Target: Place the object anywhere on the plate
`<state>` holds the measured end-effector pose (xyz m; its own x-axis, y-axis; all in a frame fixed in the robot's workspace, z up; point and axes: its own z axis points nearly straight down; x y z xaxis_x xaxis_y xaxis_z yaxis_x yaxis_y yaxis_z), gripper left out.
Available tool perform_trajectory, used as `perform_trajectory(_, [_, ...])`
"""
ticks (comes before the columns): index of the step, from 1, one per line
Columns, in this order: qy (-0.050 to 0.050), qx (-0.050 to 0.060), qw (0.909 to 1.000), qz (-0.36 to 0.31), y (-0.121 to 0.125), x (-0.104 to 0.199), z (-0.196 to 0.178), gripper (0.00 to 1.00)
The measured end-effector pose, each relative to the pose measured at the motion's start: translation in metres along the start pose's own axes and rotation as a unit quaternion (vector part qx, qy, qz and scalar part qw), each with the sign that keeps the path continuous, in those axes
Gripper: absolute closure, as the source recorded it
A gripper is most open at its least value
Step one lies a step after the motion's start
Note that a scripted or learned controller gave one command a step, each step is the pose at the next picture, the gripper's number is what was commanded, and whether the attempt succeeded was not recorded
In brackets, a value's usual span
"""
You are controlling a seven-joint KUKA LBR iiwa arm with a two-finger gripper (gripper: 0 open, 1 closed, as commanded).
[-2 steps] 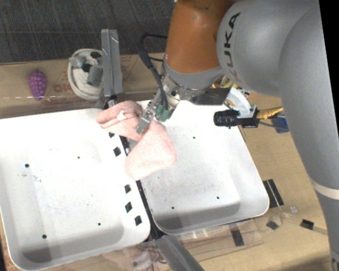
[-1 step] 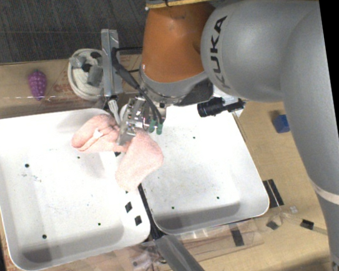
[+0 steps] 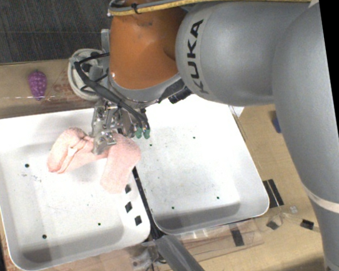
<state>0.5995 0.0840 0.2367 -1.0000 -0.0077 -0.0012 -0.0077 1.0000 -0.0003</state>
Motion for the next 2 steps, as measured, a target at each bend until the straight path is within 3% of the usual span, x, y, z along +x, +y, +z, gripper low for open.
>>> perform_trajectory(1, [0.0, 0.0, 1.0, -0.001, 0.0519, -0.0062, 0.0024, 1.0])
perform_trajectory(2, [0.0, 0.0, 1.0, 0.0, 0.0518, -0.0064, 0.002, 0.0])
